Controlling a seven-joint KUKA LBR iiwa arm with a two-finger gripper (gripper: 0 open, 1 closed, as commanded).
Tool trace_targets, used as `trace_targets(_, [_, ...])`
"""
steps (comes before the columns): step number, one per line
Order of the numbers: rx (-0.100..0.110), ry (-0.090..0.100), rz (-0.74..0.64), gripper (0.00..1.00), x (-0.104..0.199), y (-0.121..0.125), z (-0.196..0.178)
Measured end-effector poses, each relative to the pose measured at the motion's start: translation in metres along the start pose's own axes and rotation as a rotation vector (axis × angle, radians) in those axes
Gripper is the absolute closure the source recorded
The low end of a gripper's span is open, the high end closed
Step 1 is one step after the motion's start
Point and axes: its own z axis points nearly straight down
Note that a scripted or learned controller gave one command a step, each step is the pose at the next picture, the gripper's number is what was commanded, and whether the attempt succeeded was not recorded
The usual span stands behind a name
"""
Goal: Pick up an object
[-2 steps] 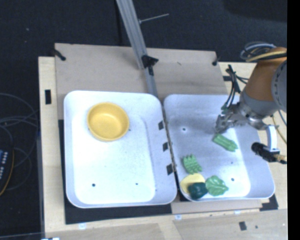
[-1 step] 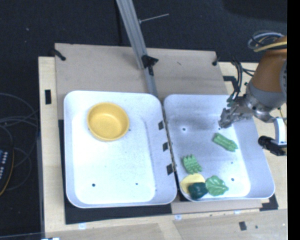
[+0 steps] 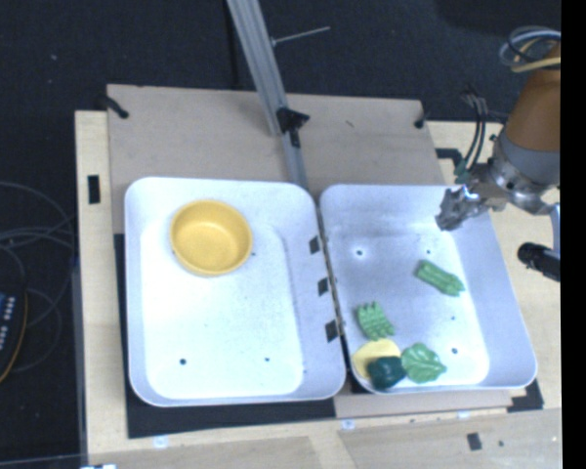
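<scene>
Bright, slightly soft picture; white bins glare, surroundings dark

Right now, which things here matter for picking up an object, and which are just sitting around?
For the job:
gripper
long green piece
ridged green block
green leafy piece
dark green block
right bin

Lying about:
yellow bowl
left bin
metal rail

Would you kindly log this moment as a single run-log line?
pincer: above right bin's far edge, nothing seen in it | right bin: green pieces, near corner cluster | left bin: yellow bowl
</scene>
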Motion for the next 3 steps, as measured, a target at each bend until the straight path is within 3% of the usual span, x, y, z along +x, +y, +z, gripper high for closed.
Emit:
trace_targets(1, [0.0, 0.0, 0.0, 1.0, 0.005, -0.004, -0.047])
trace_targets(3, [0.004, 0.002, -0.003, 1.0, 0.105, -0.016, -0.048])
